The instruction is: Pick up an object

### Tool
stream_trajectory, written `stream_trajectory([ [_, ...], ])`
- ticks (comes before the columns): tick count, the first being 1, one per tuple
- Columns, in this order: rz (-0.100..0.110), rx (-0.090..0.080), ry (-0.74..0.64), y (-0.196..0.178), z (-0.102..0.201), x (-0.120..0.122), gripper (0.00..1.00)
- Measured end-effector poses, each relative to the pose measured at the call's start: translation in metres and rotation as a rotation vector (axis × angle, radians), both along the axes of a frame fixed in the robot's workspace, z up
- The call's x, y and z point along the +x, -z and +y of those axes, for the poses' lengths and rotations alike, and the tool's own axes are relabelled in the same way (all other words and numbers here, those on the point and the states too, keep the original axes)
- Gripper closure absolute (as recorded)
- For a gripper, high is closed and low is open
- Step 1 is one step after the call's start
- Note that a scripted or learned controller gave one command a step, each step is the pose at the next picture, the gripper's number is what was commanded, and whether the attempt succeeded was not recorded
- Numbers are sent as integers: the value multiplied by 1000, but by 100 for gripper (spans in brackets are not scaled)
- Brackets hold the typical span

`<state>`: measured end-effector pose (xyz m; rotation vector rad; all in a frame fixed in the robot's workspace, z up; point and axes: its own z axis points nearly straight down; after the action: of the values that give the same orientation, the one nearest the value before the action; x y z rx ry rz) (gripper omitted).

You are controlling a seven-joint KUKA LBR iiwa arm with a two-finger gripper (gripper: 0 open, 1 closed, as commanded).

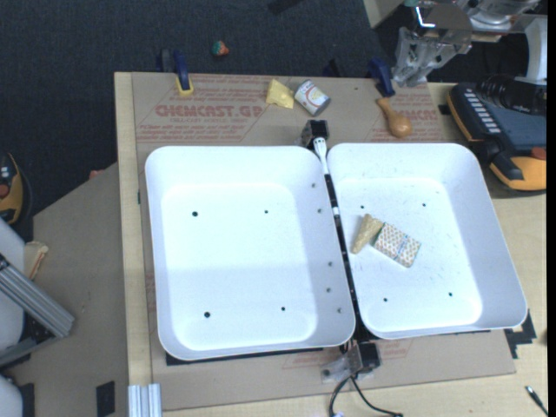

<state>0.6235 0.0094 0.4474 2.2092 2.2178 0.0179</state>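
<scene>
Two things wait in the right bin (486, 233): wedge (367, 232) touching packet (397, 246). My fingers (423, 59) hover high, grip unreadable; next, descend over one.

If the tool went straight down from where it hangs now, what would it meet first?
Probably the brown board behind the right bin, near the wooden spoon-like piece. The tool hangs above there; depth is unclear.

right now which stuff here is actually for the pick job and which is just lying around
For the job:
- tan wedge-shaped piece in the right bin
- patterned packet touching it
- gripper, above the bench's far edge

Lying about:
- yellow piece, small box and wooden pear-shaped thing on the board behind the bins
- left bin
</scene>
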Motion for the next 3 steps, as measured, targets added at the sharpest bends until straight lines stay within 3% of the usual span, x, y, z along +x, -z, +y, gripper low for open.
stream_trajectory([
  [1,13,-2,14,-29,-80,-82,100],
  [2,31,2,-2,81,-16,-139,100],
  [3,-7,4,-3,-98,27,-144,100],
])
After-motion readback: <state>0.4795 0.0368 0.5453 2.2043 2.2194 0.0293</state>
